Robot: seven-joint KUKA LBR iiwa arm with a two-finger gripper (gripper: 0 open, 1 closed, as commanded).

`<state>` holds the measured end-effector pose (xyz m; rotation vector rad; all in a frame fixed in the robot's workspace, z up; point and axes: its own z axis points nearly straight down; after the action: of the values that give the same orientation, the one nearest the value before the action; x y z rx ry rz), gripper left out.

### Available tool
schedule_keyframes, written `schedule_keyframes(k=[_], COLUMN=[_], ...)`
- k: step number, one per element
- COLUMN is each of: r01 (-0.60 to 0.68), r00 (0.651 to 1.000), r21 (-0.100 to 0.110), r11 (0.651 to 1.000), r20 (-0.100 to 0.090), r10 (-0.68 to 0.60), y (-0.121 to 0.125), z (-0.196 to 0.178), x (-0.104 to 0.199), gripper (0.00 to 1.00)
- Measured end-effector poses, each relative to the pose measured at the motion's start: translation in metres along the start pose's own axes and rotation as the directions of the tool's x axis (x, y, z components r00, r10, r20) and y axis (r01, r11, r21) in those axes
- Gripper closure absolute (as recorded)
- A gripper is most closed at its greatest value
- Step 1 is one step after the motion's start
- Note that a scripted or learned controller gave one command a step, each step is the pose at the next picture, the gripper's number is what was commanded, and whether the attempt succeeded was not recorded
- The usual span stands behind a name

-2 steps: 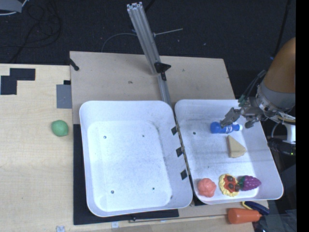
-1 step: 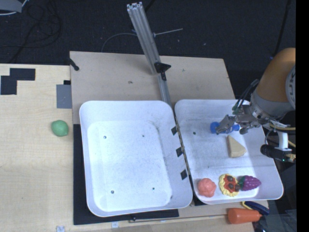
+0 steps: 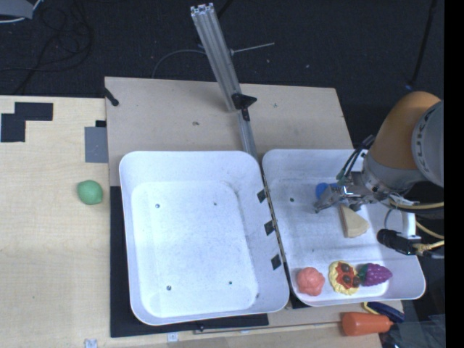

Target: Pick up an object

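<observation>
1. The gripper (image 3: pixel 335 198) hangs low over the right bin (image 3: pixel 304 172), its thin fingers (image 3: pixel 324 203) pointing left and down. They are small, dark and blurred against the white floor, and I cannot tell whether they are spread or closed.
2. A small blue thing (image 3: pixel 322 190) sits just beside the fingertips, perhaps touching them. Its shape is hard to make out, and part of it is hidden by the gripper's metal parts.
3. A tan wedge-shaped block (image 3: pixel 354 225) lies just below the gripper on the bin floor, its upper end tucked under the wrist.
4. The arm (image 3: pixel 406 140) comes in from the right, its orange band showing large, and its far side is cut off by the picture's edge. Black cables (image 3: pixel 399 241) trail beneath it over the bin's right rim.
5. Along the right bin's near edge lie three things in a row: a pinkish-red ball (image 3: pixel 310 280), a yellow piece with red and dark spots (image 3: pixel 343 277), and a bunch of purple grapes (image 3: pixel 374 273) touching it.
6. The left bin (image 3: pixel 134 169) lies beside the right one, the two joined by black clips (image 3: pixel 269 228) along their shared edge.
7. Outside the bins, a green ball (image 3: pixel 90 192) rests on the pale bench at the left, and an orange carrot-like thing (image 3: pixel 365 323) lies below the right bin.
8. A metal rail (image 3: pixel 221 56) slants across the board behind the bins.
</observation>
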<state>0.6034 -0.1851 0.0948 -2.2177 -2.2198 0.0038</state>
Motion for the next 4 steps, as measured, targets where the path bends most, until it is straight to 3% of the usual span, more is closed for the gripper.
schedule_keyframes(k=[1,3,4], r01=[-0.001,-0.002,-0.002], r00=[1.000,1.000,1.000], r21=[-0.005,-0.007,-0.005], r11=[1.000,1.000,1.000], r20=[0.001,0.002,0.001], r10=[0.001,0.002,0.002], y=[0.001,0.000,0.000], z=[-0.013,-0.099,-0.112], x=[-0.001,-0.009,-0.009], gripper=[1.00,1.00,1.00])
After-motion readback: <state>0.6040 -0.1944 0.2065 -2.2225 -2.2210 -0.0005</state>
